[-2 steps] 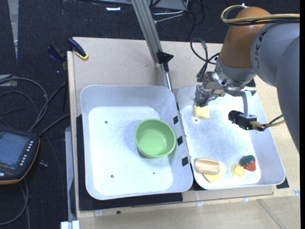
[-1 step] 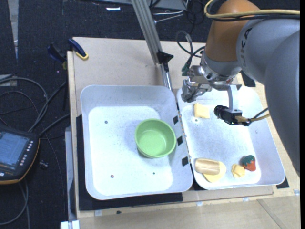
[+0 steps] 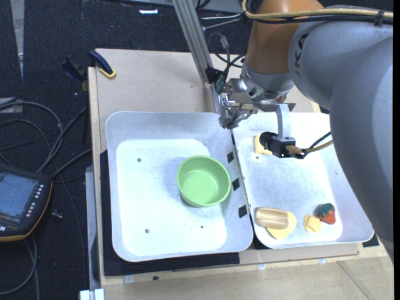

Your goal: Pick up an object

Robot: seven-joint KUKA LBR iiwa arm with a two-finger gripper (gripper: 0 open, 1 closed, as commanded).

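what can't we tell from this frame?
- Hand: small and dark over the seam between the bins; whether it is open or shut is unclear, as is whether it carries anything.
- Yellow item in the right bin: partly covered by a black cable fitting, so its shape is unclear.
- Red and green toy: too small to identify.
- Green bowl: inside looks bare.

A bowl [image 3: 203, 180] sat in the left bin [image 3: 134, 230]. In the right bin [image 3: 350, 230] a bread roll [image 3: 273, 218] lay nearest the front, a strawberry [image 3: 326, 213] to its right.
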